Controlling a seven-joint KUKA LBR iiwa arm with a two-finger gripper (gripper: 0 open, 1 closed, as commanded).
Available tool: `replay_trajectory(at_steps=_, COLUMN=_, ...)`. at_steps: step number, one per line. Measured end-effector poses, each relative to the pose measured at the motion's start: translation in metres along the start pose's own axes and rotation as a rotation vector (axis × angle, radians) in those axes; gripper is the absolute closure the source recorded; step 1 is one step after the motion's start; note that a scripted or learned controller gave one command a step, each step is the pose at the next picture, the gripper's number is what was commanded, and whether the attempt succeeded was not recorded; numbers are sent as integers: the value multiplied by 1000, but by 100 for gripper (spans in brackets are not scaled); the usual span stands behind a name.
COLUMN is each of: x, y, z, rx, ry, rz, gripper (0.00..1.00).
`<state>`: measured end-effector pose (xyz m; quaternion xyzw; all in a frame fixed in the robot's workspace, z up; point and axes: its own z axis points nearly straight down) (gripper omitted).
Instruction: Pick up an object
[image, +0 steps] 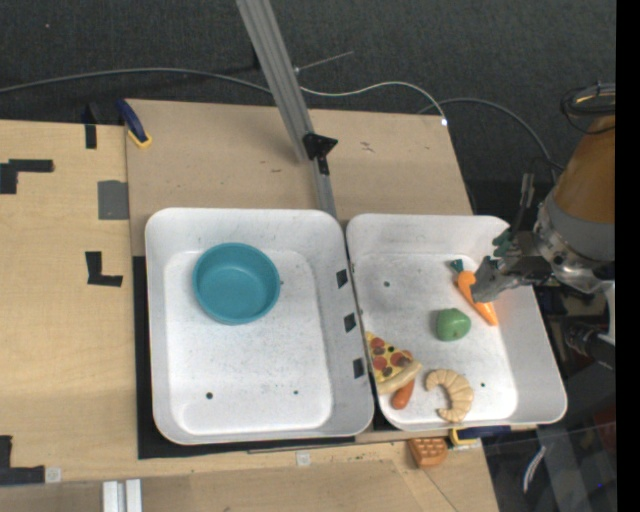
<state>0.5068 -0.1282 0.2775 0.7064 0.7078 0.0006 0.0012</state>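
- One teal bowl (236, 283) sat in the left bin (165, 330), toward its upper left, the single thing there.
- Two white bins lay side by side, touching along their middle edges.
- The right bin (520, 395) held four toy foods: one pizza slice (389, 359) at its left wall, one croissant (452, 392) near the front, one green round piece (452, 324) in the middle, one carrot (474, 297) toward the right.
- One pincer (490, 283) hung over the carrot's upper end; whether its jaws gripped it, I could not tell.
- One small orange waffle-like block (428, 452) lay on the counter (220, 165), just beside the right bin's front rim.
- The counter was pale wood with black tape marks; dark carpet (450, 50) and cables lay behind it.
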Motion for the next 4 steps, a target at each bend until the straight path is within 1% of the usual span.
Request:
replay_trajectory(at_steps=1, x=54, y=20, z=19, rx=5, ry=2, rz=-4, gripper=100)
replay_trajectory(at_steps=2, x=98, y=33, z=19, rx=4, ry=2, rz=-4, gripper=100)
replay_trajectory(at_steps=3, x=145, y=57, z=18, rx=3, ry=2, rz=-5, gripper=100)
replay_trajectory(at_steps=4, x=194, y=78, z=40, rx=5, ry=1, rz=-4, gripper=100)
